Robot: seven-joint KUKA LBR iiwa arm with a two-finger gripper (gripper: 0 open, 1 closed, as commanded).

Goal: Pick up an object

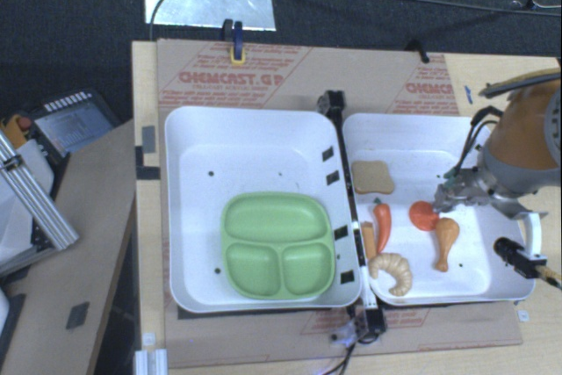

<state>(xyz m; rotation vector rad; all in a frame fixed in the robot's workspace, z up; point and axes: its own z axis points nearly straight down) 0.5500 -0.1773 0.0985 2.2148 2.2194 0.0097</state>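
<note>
The red tomato [422, 215] lies in the right bin [413, 136], just beside the chicken drumstick [445, 241]. The jaws hover at the tomato's edge, state untellable; nothing is lifted yet.

smooth white plastic bins [263, 123], matt green tray [277, 243]

**Two bins, most items at right**

I see a divided plate [277, 244] low in the left bin [193, 189]. In the right bin [413, 136]: bread slice [372, 177] upper left, carrot [382, 226] below it, croissant [392, 271] lowest, tomato [422, 216] and drumstick [445, 242] further right.
</note>
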